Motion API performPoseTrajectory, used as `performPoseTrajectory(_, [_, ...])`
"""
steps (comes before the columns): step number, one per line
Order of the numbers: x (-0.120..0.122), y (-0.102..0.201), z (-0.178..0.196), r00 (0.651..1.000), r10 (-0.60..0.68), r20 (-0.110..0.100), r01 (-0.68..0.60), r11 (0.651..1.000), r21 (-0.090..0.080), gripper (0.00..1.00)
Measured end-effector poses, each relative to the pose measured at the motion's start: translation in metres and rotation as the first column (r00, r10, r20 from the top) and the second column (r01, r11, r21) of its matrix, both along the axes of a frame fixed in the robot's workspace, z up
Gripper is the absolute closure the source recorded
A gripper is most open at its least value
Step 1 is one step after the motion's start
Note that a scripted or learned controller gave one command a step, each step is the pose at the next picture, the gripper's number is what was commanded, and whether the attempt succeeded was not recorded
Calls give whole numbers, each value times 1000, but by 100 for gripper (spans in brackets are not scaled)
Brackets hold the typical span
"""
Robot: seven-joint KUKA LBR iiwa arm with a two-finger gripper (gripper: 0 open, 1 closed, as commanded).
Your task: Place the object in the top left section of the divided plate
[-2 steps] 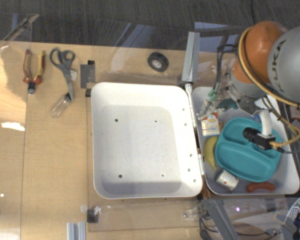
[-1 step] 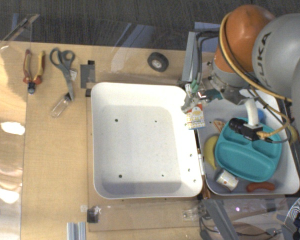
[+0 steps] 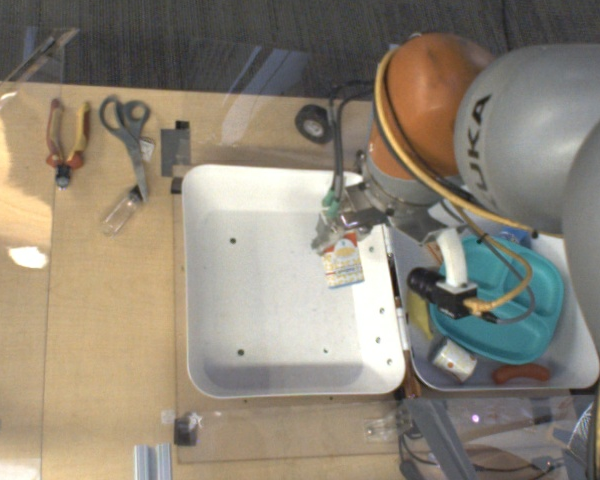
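Observation:
My gripper [image 3: 332, 234] hangs over the right part of the left white bin [image 3: 240, 308], close to its right wall. A small colourful packet [image 3: 344, 266], printed in red, white and blue, hangs from the fingertips, and the fingers are shut on its top edge. The teal divided plate [image 3: 525, 313] lies in the right bin [image 3: 580, 368], partly hidden under the arm. Its top left section is covered by the wrist.
In the right bin, a small pale cup [image 3: 450, 359] and a red object [image 3: 521, 374] lie by the plate's front edge, with a yellow item [image 3: 417, 313] at its left. On the bench behind lie pliers [image 3: 65, 140], scissors [image 3: 130, 138] and a tape roll [image 3: 315, 121].

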State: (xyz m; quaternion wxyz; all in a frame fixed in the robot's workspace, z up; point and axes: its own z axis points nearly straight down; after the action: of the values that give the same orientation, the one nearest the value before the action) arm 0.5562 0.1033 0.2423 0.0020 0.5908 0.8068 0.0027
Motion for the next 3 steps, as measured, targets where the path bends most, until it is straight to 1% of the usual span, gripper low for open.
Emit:
performPoseTrajectory(1, [-68, 56, 20, 999, -32, -2, 32, 999, 1, 100])
performPoseTrajectory(2, [-69, 120, 42, 1000, -17, -4, 17, 1000, 0, 100])
performPoseTrajectory(3, [-69, 123, 7, 960, 280, -4, -280, 960, -1, 100])
